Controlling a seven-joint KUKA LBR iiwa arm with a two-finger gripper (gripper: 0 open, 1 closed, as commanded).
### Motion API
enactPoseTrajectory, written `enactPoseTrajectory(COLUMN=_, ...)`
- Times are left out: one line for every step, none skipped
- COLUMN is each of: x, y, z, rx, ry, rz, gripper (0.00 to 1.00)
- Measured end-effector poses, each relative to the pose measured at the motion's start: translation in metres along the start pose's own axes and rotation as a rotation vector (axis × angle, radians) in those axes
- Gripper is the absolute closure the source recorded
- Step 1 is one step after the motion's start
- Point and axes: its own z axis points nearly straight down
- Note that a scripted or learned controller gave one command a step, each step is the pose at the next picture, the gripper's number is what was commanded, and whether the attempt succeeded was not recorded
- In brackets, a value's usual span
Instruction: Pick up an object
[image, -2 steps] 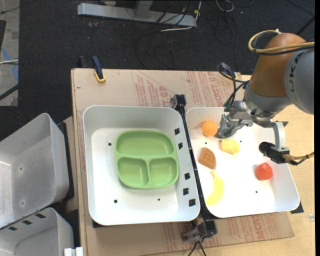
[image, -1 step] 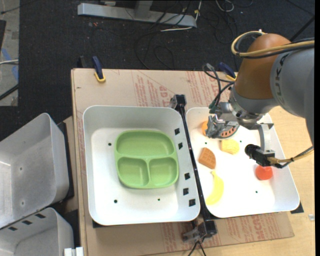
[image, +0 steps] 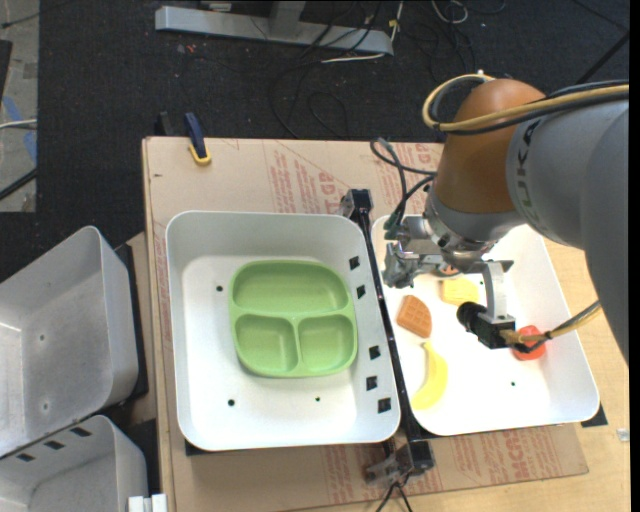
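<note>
From my station I see the brown board-topped desk (image: 260, 160) carrying two bins, and the grey arm with its orange band (image: 560, 170) reaches in from the right over the right-hand shallow white bin (image: 540, 400). The left-hand shallow white bin (image: 190, 330) holds only a pale green three-compartment plastic plate (image: 295, 318), well apart from the arm, so I judge it is not the likely target.

The pickable things all lie in the right-hand bin. The yellow curved toy banana (image: 432, 378) lies with its long axis running roughly toward and away from the camera, its upper tip pointing at the orange-brown wedge-shaped toy (image: 414, 318). Beside the wedge, to its upper right, sits a small pale yellow block (image: 460, 292), and a small red-orange round piece (image: 533, 345) lies further right.

The gripper (image: 402, 265) hangs at the bin's left edge near the dividing wall. I cannot tell whether it is open or closed, and I see nothing held in it.

The relation that matters: the wedge lies just beside the gripper, on its near side toward the camera, closer than the banana or the block. I judge the next move to be a short shift toward the camera, then a descent
</note>
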Motion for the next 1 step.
enactPoseTrajectory(x=0.0600, y=-0.0081, z=-0.0046, rx=-0.002, ry=0.001, rz=-0.002, gripper=1.00)
